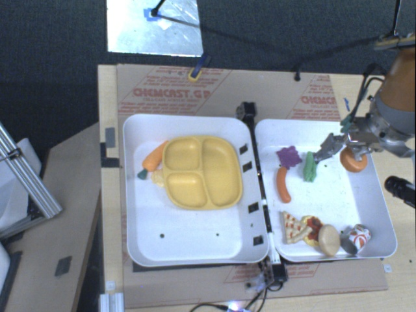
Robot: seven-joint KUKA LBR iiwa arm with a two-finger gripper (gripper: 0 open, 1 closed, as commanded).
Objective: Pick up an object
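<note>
My gripper (340, 149) hangs over the back of the right bin (377, 203), reaching in from the right, open, with nothing seen between its fingers. Its left finger (324, 149) points down toward a green toy (309, 168). An orange fruit (355, 162) lies just under its right side. A purple toy (288, 156) and a red sausage (282, 184) lie to the left of the green toy. Along the bin's front are a pizza slice (296, 227), a bun (328, 239) and a small can (356, 238).
The left bin (140, 239) holds a yellow divided plate (198, 172) with a carrot (154, 156) at its left edge. A black divider (255, 174) runs between the bins. A metal frame (23, 181) stands at the far left.
</note>
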